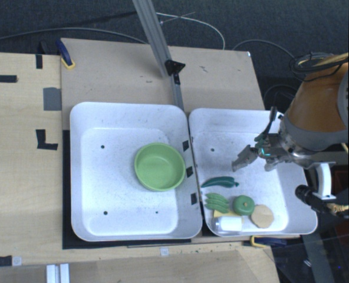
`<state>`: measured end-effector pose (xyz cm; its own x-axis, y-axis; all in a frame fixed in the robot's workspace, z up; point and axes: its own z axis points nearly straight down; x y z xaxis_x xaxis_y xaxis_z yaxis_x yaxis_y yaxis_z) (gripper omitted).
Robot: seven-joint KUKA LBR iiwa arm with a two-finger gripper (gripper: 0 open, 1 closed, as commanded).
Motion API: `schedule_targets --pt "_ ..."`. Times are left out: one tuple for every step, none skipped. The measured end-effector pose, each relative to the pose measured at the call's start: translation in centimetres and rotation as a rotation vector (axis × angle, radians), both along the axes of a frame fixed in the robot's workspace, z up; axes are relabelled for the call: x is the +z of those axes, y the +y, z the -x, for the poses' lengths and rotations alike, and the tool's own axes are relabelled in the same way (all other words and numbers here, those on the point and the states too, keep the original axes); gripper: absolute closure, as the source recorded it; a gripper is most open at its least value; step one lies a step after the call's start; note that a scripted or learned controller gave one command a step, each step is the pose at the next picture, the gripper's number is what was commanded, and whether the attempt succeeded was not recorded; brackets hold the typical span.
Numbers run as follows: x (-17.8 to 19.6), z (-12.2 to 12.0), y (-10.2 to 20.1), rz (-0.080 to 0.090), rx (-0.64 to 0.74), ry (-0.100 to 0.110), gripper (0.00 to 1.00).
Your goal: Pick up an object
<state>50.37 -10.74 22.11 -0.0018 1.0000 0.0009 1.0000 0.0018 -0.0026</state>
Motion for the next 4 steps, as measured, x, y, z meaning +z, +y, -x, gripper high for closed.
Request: schedule_targets --pt "0.0 0.0 0.0 0.000 0.000 0.000 0.00" --pt "-5.7 -0.7 -0.4 0.000 -0.001 0.005 0.00" --pt "-10.4 -0.8 0.3 -0.001 0.000 0.006 0.00" --pt "-13.3 -0.8 0.3 0.002 -0.001 -0.001 0.00"
